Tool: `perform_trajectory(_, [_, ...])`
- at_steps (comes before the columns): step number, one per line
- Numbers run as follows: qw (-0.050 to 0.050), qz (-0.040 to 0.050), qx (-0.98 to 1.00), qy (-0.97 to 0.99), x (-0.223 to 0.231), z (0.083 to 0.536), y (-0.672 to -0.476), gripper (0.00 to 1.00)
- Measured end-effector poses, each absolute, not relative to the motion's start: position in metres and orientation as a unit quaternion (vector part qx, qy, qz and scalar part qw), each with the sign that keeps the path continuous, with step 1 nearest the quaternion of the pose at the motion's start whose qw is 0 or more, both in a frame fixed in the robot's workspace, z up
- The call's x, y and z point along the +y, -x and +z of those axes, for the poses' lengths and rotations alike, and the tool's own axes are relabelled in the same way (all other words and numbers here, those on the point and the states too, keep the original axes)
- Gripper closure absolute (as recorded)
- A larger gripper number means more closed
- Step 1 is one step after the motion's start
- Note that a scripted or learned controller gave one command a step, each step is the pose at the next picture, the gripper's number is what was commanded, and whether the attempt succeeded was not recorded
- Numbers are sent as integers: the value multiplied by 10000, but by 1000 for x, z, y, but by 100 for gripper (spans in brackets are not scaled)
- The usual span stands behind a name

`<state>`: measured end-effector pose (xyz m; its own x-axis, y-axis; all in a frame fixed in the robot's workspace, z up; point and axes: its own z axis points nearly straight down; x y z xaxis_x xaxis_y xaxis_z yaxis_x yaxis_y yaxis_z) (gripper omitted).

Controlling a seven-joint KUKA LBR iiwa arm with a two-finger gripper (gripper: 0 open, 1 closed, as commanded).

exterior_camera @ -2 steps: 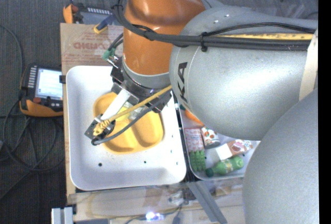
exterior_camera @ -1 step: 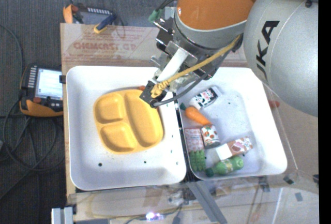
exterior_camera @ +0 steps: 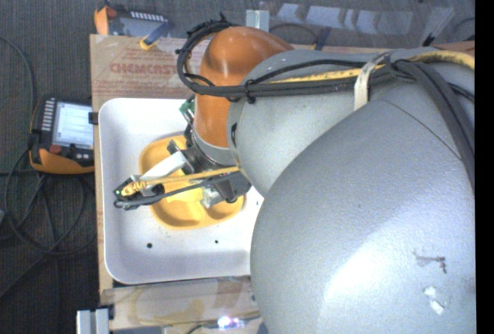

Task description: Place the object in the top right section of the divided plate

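White bin [exterior_camera: 123, 247] – yellow divided plate [exterior_camera: 174, 215] mid-floor, tool [exterior_camera: 204, 184] above it, grip unclear

A brown bench [exterior_camera: 116, 70] bears a white bin [exterior_camera: 123, 247] holding a yellow divided plate [exterior_camera: 181, 213].

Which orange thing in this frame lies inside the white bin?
The yellow-orange divided plate, under the arm's wrist; the orange-cased pendant lies on the floor, left of the bin.
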<state>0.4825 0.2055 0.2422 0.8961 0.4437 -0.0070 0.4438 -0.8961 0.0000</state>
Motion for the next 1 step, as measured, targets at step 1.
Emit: perform_trajectory(1, [16, -41, 1360, -9907, 127, 134, -482, 100])
